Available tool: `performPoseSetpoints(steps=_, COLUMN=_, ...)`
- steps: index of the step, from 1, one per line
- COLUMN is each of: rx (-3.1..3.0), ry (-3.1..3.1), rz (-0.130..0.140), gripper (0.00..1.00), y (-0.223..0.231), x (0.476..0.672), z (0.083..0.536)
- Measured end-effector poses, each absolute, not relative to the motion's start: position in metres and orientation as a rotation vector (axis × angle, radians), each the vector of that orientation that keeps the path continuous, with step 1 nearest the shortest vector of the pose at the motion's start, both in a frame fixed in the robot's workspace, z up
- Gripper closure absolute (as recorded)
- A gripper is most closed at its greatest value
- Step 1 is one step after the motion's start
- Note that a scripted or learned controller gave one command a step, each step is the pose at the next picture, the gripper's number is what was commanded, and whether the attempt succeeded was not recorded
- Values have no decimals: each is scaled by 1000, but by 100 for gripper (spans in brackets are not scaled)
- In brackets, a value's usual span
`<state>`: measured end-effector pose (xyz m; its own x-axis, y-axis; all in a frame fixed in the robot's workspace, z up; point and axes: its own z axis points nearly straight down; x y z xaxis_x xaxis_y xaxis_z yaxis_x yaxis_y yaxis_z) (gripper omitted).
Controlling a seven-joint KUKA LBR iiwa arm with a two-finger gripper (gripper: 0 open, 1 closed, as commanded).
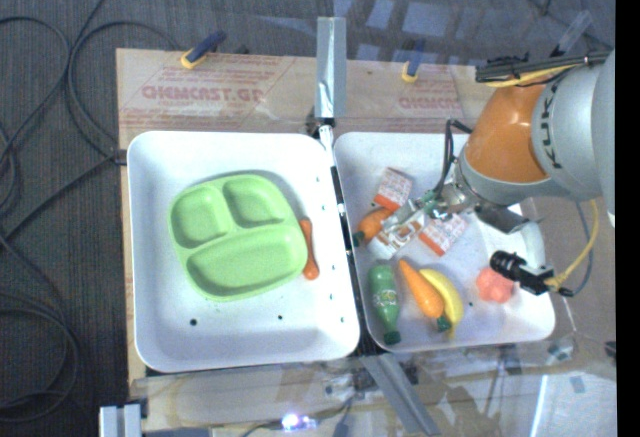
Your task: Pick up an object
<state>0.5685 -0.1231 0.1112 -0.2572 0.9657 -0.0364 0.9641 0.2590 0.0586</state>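
My gripper (403, 224) reaches down into the left part of the right bin (530, 325), among several toy foods. A small orange piece (371, 222) lies right against its left side, touching or nearly so. A red-and-white packet (394, 187) sits just behind it and a second packet (444, 231) just to its right. Nearer the front lie a green bottle (384, 289), a carrot (420, 287) and a banana (446, 298). A pink-red fruit (491, 285) rests at the right.
The left bin (150, 325) holds a green divided plate (238, 235) with a thin orange stick (308, 249) along its right edge. The arm's orange band (510, 130) hangs over the right bin's back right corner.
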Motion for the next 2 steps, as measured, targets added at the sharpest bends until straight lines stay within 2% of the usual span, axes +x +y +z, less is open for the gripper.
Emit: performPoseSetpoints(steps=2, rx=1952, ry=2398, rz=34, gripper=0, y=-121, x=571, z=111)
